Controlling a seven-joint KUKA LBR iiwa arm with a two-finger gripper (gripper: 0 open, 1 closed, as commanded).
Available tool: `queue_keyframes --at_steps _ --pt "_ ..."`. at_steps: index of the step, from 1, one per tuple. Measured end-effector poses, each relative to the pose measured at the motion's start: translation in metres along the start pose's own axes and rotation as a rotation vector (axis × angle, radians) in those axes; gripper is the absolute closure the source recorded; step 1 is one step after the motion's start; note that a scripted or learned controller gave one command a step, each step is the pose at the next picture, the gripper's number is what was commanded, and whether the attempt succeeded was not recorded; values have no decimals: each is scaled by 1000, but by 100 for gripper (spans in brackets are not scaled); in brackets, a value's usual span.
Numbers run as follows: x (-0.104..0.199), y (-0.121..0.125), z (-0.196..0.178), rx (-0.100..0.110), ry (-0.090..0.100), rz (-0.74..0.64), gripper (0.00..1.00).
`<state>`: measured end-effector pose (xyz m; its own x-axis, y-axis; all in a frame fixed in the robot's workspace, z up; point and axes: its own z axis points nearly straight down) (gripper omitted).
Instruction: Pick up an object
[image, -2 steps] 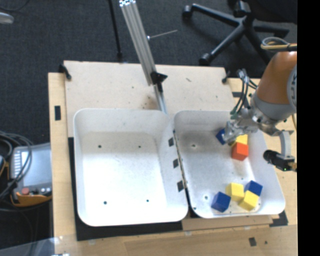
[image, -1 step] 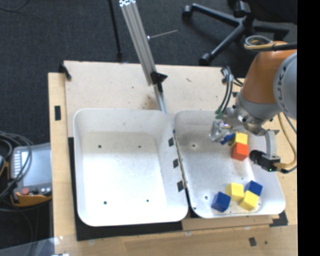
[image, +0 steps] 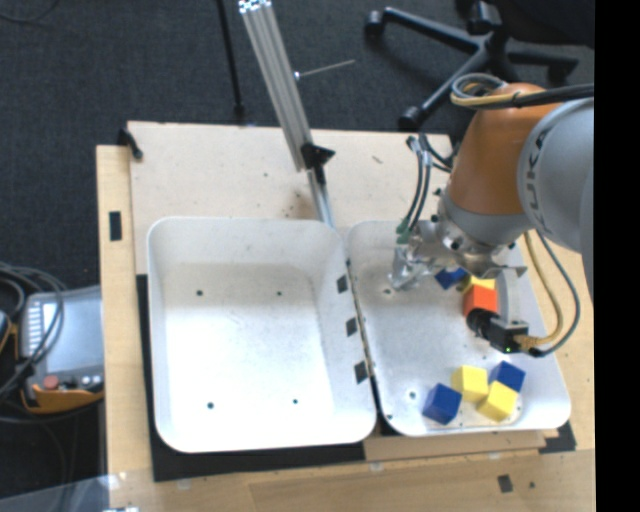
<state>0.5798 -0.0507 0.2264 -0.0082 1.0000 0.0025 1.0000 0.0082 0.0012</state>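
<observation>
Near my right bin's front lie two yellow blocks (image: 486, 390) and two blue blocks (image: 442, 402). Farther back, an orange block (image: 481, 297) sits beside another blue block (image: 451, 277).

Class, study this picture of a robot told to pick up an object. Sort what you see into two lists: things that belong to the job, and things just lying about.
Belong to the job:
two-finger gripper
two blue cubes
two yellow cubes
orange block
right-hand shallow white bin

Just lying about:
left-hand shallow white bin
grey metal pole
handheld control pendant
</observation>
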Motion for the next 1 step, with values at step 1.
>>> queue_keyframes --at_steps 1 --pt "51 -18 7 2 -1 1 100"
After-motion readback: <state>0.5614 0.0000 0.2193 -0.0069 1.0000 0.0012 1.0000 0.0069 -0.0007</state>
